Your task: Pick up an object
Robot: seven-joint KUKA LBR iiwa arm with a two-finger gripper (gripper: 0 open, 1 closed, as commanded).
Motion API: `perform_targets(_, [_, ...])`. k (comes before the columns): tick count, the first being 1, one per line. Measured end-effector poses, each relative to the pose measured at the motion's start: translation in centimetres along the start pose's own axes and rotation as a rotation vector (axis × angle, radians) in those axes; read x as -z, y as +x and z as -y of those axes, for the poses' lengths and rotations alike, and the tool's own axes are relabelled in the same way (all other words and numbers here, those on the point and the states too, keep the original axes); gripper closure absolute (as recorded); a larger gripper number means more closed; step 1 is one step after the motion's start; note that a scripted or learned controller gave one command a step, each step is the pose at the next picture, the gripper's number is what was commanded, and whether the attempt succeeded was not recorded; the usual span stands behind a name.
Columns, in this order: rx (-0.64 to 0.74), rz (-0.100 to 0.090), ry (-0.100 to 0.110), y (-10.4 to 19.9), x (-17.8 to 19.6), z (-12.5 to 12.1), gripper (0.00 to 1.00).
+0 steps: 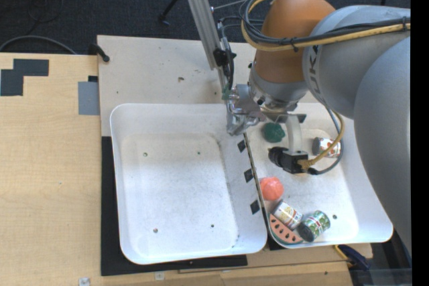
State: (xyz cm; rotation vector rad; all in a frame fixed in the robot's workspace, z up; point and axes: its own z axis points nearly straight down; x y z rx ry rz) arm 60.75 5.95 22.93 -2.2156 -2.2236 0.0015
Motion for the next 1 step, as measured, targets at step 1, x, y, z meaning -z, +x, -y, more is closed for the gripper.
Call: perform_targets(1, [0.0, 0.002, 0.0, -0.15, 0.03, 0.02, 0.0])
